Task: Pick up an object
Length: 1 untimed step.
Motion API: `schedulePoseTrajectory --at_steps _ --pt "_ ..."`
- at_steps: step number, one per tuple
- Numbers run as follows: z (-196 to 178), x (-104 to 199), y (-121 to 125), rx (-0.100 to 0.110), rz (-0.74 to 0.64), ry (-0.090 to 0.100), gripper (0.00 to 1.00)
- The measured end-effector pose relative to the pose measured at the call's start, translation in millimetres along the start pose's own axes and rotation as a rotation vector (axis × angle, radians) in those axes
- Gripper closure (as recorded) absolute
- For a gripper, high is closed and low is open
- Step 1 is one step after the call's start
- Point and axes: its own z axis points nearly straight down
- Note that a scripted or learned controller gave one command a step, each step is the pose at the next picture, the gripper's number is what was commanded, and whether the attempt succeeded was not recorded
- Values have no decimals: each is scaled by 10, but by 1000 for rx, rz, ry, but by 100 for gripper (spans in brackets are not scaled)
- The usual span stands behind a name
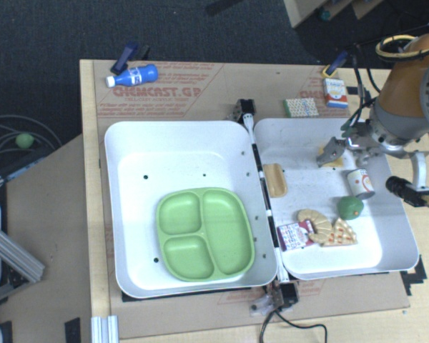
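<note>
Two shallow white bins, side by side on the bench. Left bin: held a green three-compartment plate toward 5 o'clock of its floor, compartments bare. Right bin: held the loose objects. Tan block at 9 o'clock, hard against the divider. Small can at 3 o'clock, lying tilted; green round fruit just beside it at its 6 o'clock. Pale cookie-like piece, a pizza slice toy and a small printed packet clustered toward 6 o'clock, touching or nearly so. Gripper low over the right bin near 1 o'clock, above bare floor, apart from the can at its 4 o'clock; nothing seen between the fingers, and whether spread or closed could not be told. Outside the bins, at 12 o'clock of the bench: blue-and-white bottle lying flat, plus two small cards.
</note>
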Motion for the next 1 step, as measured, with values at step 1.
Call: schedulePoseTrajectory --at_steps 1 --pt "431 -313 -358 2 -2 4 0"
